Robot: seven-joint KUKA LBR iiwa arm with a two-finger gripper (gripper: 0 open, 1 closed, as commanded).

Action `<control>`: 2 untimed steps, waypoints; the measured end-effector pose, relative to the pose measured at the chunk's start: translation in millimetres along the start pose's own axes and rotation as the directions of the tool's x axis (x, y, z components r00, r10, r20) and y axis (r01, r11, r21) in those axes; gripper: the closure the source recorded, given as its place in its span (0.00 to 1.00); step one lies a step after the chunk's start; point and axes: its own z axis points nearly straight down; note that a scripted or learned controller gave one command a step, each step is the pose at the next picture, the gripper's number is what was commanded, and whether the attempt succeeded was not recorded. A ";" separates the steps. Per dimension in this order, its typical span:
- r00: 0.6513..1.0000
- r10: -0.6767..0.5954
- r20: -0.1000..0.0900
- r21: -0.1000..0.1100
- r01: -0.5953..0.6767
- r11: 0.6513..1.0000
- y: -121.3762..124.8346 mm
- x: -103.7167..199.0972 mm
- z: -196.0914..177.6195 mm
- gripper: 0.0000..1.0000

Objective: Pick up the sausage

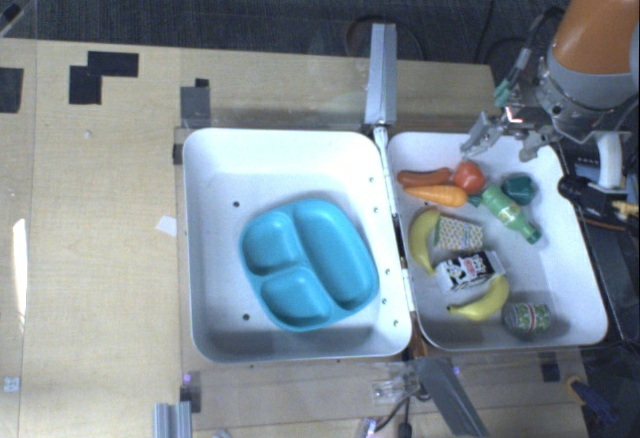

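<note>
Nearest the camera, in the right bin: a small green can at the front edge, lying just right of a yellow banana. Just behind that banana, a black-and-white carton, and behind the carton a small checkered packet. Left of the packet, a second, greenish banana curving along the bin's left wall. Further right, a green bottle lying tilted, with a dark green pepper-like piece just behind it.

In the left bin: a blue divided plate with three compartments, set right of centre.

Further back in the right bin: an orange carrot lying crosswise, and touching its far side the sausage, reddish-brown, lying flat near the bin's rear left, its right end close to a red tomato.

Beyond those, near the bin's rear edge: the claw, raised above the tomato and apart from the sausage, nothing seen between its tips. Cannot tell whether apart or together. Behind it, the grey arm with its orange band. Under both bins, the pale wooden surface.
</note>
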 end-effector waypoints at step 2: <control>0.995 -0.097 0.000 -0.003 0.097 0.995 41.0 42.2 85.1 0.00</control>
